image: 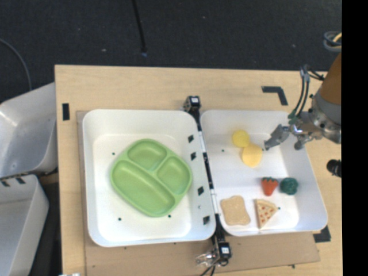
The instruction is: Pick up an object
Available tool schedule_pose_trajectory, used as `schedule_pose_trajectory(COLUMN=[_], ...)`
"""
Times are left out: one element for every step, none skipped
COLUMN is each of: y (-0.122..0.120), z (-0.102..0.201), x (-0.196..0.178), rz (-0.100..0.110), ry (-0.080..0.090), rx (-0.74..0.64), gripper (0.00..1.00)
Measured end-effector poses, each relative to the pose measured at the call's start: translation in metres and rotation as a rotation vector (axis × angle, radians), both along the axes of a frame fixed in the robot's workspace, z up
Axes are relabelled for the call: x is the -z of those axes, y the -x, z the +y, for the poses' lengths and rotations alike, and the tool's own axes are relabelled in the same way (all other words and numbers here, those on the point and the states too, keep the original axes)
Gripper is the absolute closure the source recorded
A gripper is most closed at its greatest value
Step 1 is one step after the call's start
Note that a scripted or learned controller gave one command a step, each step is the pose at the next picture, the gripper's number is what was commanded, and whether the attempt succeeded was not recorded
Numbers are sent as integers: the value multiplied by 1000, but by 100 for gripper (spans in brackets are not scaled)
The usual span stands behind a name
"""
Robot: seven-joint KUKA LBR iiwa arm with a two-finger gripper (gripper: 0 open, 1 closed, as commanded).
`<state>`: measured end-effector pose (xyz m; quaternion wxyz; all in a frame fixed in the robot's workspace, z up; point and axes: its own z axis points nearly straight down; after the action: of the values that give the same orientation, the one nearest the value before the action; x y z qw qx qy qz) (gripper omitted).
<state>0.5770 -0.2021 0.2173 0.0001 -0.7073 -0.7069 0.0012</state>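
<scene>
**Op:** Pincer [276,140] sits over the right bin [305,177], toward its far right, arm coming in from the right. I see a grey finger slanting down-left toward the yellow pieces, but I cannot tell whether the pincer is spread or pressed together. Nothing visibly between the fingers.

**Log:** Nearest candidate?

**Op:** The larger yellow piece [252,156], just left of and nearer than the fingertip, touching or almost touching a smaller yellow round [241,138] on its far side. Both plain, smooth, matte yellow; I judge them light, rigid toy food, probably a little slippery.

**Log:** Where would you grip?

**Op:** Across the widest part of the larger piece, fingers clear of its neighbour, or the pair may skid together.

**Log:** Further out?

**Op:** Nearer, a red strawberry [269,186] beside a dark green lump [289,185]; at the near edge a bread slice [234,210] and pizza wedge [265,213]. The left bin [98,223] holds a green divided plate [150,177]. Both bins rest on the table [144,85].
</scene>
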Motion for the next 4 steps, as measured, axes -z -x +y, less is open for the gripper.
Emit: schedule_pose_trajectory(y=[4, 4, 2, 4], z=[-3, -4, -5, -7], x=[63, 116, 101, 57], rz=[3, 1, -6, -7], ry=[-1, 0, 1, 1], rx=[0, 2, 4, 3], gripper=[0, 0, 100, 100])
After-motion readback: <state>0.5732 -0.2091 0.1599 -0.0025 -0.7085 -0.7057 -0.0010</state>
